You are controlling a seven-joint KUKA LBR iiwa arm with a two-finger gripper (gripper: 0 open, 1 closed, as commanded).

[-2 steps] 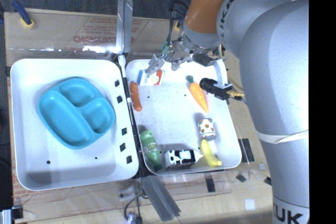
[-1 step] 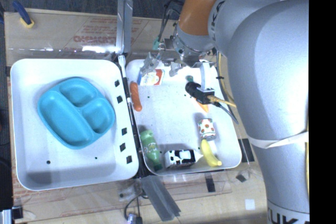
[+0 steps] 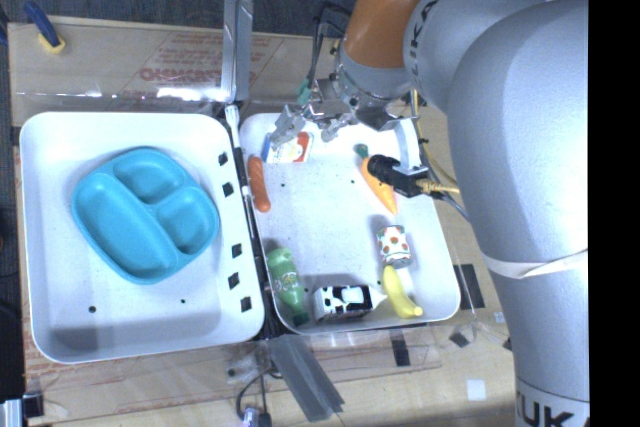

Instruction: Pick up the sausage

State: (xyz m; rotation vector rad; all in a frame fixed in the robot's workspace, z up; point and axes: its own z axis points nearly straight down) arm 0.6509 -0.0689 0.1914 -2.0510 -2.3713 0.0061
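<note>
left bin (image 3: 40, 215) holds a divided tray (image 3: 146, 212) near its middle. in the right bin (image 3: 440, 260): sausage (image 3: 259, 184) along the left wall, carrot (image 3: 379, 185) toward the right wall, gripper (image 3: 298, 120) over the far left corner. near edge, left to right: bottle (image 3: 285, 277), carton (image 3: 345, 300), banana (image 3: 400, 293).

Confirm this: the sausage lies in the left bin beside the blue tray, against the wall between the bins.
Not quite. The camera view shows the sausage in the right bin, against the wall between the bins. The blue tray sits in the left bin, across that wall from it.
</note>
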